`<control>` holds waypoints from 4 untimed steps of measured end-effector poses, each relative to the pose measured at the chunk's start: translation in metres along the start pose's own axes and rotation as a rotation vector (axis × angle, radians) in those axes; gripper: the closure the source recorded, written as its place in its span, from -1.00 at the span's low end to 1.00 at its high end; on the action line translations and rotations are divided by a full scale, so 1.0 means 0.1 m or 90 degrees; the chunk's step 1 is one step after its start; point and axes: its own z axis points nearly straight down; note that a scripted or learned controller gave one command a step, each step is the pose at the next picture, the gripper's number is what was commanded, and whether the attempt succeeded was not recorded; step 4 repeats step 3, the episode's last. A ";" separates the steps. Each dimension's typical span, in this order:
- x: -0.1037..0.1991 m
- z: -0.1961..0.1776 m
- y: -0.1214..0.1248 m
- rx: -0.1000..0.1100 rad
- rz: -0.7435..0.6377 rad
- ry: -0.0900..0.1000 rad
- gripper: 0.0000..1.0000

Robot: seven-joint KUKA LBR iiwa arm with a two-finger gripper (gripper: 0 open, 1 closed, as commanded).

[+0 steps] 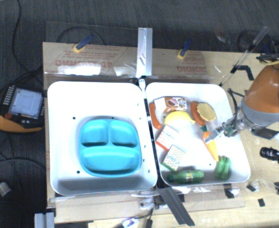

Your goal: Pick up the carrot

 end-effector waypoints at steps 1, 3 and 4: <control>0.00 0.21 -0.02 -0.006 -0.102 -0.008 1.00; -0.22 -0.97 1.11 0.001 0.087 -0.003 1.00; -0.22 -0.97 1.11 0.001 0.087 -0.003 1.00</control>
